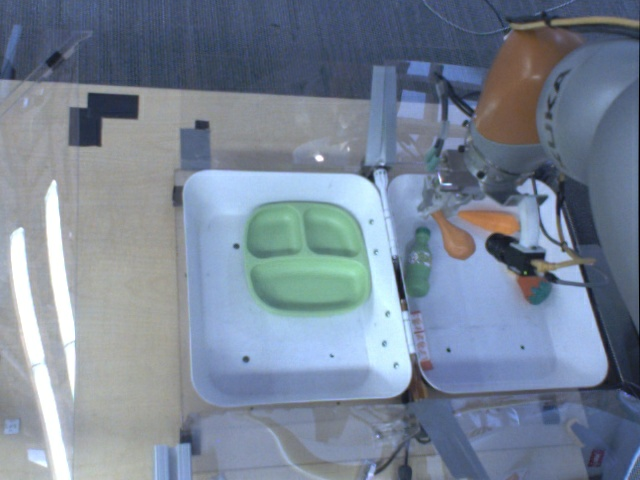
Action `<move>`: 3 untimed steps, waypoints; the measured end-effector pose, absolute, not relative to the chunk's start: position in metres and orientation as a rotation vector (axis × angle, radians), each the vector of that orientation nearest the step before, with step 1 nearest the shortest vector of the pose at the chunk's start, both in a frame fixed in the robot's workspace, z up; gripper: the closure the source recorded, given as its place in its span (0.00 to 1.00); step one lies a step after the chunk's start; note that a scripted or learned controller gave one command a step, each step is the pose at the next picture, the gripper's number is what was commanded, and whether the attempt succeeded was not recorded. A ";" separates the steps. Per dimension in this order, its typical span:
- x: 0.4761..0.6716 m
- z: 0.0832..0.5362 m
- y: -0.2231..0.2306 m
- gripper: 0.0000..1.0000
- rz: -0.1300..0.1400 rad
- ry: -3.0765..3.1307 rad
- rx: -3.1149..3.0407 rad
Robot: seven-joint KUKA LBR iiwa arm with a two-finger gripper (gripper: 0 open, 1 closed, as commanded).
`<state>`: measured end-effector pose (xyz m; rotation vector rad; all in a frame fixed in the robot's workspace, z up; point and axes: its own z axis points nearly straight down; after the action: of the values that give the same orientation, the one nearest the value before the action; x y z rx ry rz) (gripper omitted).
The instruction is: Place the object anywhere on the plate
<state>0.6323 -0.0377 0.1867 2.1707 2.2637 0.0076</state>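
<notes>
- No text, number or brand can be read anywhere.
- The green bottle [418,264] carries a label, but its print is too small to read.

Arm [580,98] cut off by the right and top edges. Gripper [445,190] partly masked by wrist hardware and cables. Carrot-like orange object [490,220] partly covered by the wrist. Small item [535,288] at the right bin's [500,358] edge is perhaps a toy, too small to identify.

green sectioned plate [305,258], centred in left bin [210,358]
</notes>
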 end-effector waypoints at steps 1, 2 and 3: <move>0.641 0.186 0.043 1.00 0.007 2.195 2.244; 0.641 0.186 0.043 0.00 0.007 2.195 2.243; 0.591 0.159 0.118 0.00 0.004 2.408 2.015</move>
<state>0.5906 0.1183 0.1590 2.0154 2.4077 0.0044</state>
